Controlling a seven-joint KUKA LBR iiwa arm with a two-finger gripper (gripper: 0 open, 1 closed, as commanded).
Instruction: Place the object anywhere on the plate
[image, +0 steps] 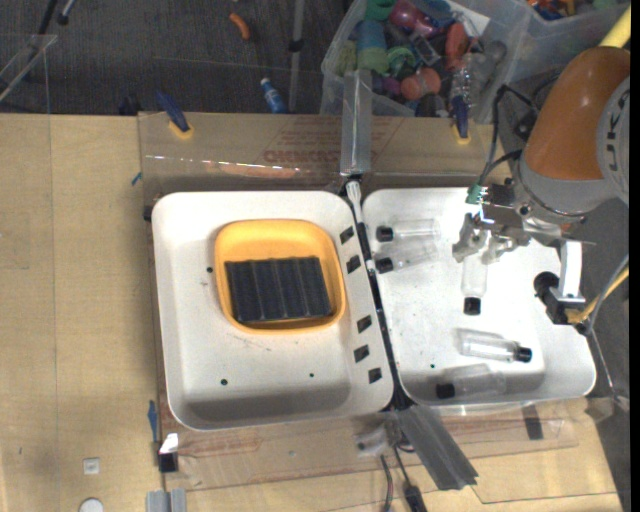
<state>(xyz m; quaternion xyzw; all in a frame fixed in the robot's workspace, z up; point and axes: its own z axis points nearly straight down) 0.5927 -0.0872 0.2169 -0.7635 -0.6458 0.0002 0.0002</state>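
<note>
Over on the bench, 2 white bins side by side:
Left bin (190, 330): has the yellow plate (277, 237) in it w/ a dark ribbed block (278, 290) lying on top, covers most of the plate's middle.
Right bin (420, 350): several small clear vials w/ black caps scattered about. 2 near the divider (367, 290) at the top, one (495, 347) lying flat toward the front, another (466, 382) at the front edge.
Arm (585, 120): comes in from the right, orange band up top, wrist hanging over the right bin's upper right part.
Gripper (474, 262): pointing down into the right bin, fingers closed in on a vial (473, 290) that hangs upright, black cap at the bottom end.
Task obj: that vial, pinched btwn the fingers, over the right bin, well apart from the plate.
Plate status: no vial on it yet.
</note>
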